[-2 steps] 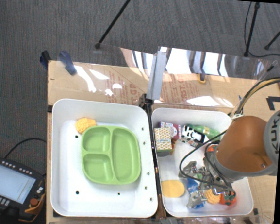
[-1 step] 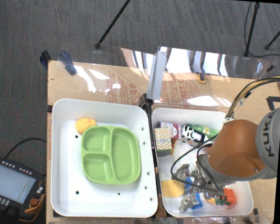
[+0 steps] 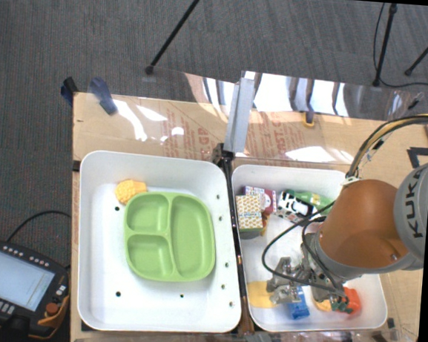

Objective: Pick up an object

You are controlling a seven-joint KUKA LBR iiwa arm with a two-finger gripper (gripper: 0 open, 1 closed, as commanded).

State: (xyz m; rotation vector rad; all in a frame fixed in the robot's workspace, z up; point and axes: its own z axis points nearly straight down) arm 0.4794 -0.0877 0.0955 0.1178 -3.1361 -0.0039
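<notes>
Arm's down in the right bin, going after the toy pile at the near edge

The gripper [image 3: 287, 285] sits low in the right bin [image 3: 378, 304], right over a yellow piece [image 3: 257, 294] and a small blue block [image 3: 299, 309], with an orange toy [image 3: 348, 300] just beside. Those look like the likely pick targets, but the wrist covers the tips, so whether it's clamped or let go I honestly can't tell, and nothing visibly sits in its grasp. Boxes [image 3: 250, 213] and a green-and-black toy [image 3: 297, 203] are bunched at the far side, well apart from it. The left bin [image 3: 86, 267] has a green divided plate [image 3: 169, 236] with a yellow toy [image 3: 127, 190] touching its corner, probably just spare stock.
</notes>
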